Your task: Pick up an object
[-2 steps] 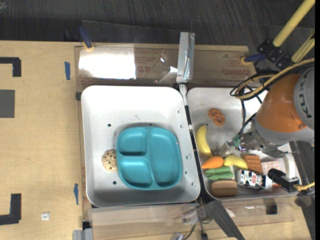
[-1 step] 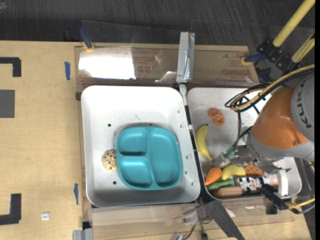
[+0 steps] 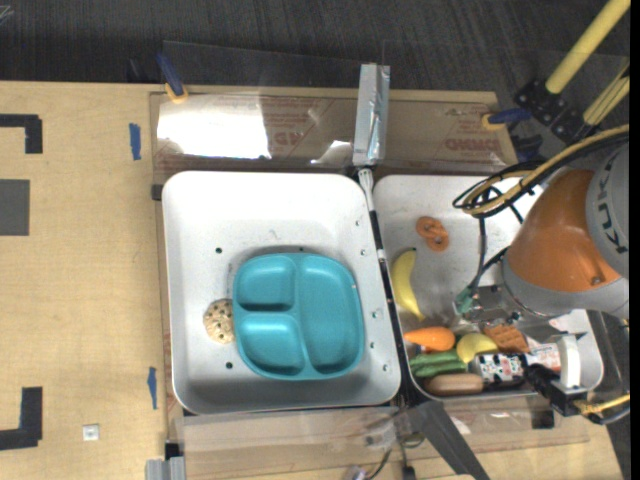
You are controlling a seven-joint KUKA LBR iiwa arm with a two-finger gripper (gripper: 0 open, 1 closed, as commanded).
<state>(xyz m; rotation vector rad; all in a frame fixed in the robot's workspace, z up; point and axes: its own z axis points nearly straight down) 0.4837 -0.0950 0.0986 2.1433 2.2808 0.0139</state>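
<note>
Small toy food pieces lie clustered at the near end of the right shallow white plastic bin: a curved yellow banana against the bin's left wall, an orange carrot-like piece just below it, a yellow lemon-shaped piece beside that, a green pod-like piece, a brown sausage-like piece at the near rim, and a small white bottle with a dark label lying on its side. A small round orange piece sits apart, farther up the same bin. The grey arm with its orange band reaches in from the right, and its gripper hangs low over the cluster, just above the lemon-shaped piece; whether the fingers are parted or closed, or have hold of anything, I cannot tell. In the left shallow white plastic bin a teal three-compartment plastic tray rests, with a speckled tan cookie touching its left edge. Both bins sit on the pale wooden desk.
</note>
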